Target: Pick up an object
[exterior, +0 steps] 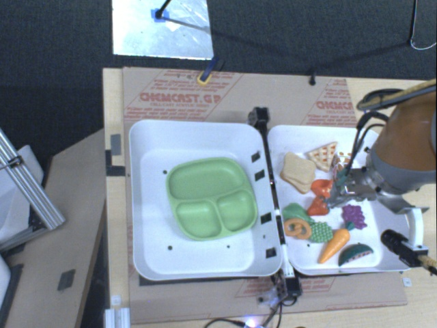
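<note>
Hiding red toy: hand.

The arm ran off the right edge, so most of it was cut off, and its wrist sat over part of the right bin, hiding whatever lay under there. The gripper was a dark blur by the red toy, and I couldn't make out its tips at all. The waffle slice was half covered too.
</note>
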You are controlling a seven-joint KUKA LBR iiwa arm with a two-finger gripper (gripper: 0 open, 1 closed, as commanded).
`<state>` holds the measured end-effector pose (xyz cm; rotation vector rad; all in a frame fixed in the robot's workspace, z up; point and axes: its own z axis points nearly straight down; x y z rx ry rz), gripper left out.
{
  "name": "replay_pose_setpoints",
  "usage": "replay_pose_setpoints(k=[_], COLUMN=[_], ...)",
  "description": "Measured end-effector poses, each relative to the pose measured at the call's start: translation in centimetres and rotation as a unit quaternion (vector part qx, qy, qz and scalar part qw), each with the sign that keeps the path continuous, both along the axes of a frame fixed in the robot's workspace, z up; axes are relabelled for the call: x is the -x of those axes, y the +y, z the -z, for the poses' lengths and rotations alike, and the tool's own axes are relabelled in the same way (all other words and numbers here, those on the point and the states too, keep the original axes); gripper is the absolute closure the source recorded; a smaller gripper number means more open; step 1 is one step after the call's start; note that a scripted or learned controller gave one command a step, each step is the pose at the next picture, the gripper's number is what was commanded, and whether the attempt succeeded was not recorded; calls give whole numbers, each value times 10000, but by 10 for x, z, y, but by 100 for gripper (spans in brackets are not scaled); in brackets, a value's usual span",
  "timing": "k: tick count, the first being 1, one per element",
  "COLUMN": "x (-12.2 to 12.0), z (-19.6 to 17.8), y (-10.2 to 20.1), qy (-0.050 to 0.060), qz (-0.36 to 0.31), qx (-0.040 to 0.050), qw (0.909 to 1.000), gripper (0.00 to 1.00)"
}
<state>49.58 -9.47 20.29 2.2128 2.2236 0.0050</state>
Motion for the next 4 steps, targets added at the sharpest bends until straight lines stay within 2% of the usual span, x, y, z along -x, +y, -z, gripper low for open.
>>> replay_pose_setpoints(k=[1,2,3,4], x=[-2,-49,-95,-128], z=[-23,-32,-16,-12], y=[0,15,36,49], qy=[4,-4,9,6], qz=[1,-13,-13,-13], qx=[-1,-1,-1,-5], qw=[10000,10000,10000,10000], gripper=[100,100,100,100])
